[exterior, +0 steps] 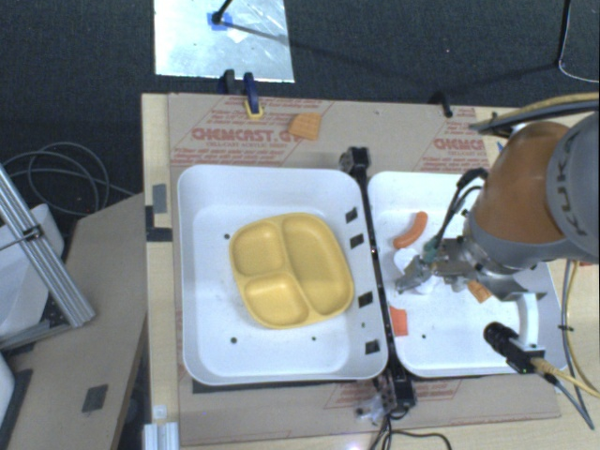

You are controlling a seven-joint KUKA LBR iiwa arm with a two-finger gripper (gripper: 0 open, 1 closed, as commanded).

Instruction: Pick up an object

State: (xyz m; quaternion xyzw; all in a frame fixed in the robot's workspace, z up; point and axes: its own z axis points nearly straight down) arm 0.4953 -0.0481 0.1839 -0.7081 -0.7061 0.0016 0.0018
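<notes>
Your gripper [410, 279] sits low over the right bin [441, 356], at its left side, close to the divider between the two bins. Whether it is open or closed on anything you cannot tell from this slanted view; the metal tip merges with the white floor beneath it.

Look just above the gripper: an orange sausage-shaped piece [410, 230] lies tilted on the bin floor, near the tip but apart from it. Below the gripper, a small orange-red block [398, 322] rests by the bin's left wall, also apart. Another small orange bit [479, 292] shows beside the wrist, partly hidden by the arm.

The left bin [206, 251] carries a yellow divided plate [291, 270] with three compartments, lying near its middle.

Both bins rest on the surface [281, 134], a brown sheet printed with red lettering. A tan square piece [305, 126] lies on it behind the left bin. Beyond that, dark carpet [75, 54] with a shiny metal sheet [223, 26], and loose cables [56, 181] at the left.
</notes>
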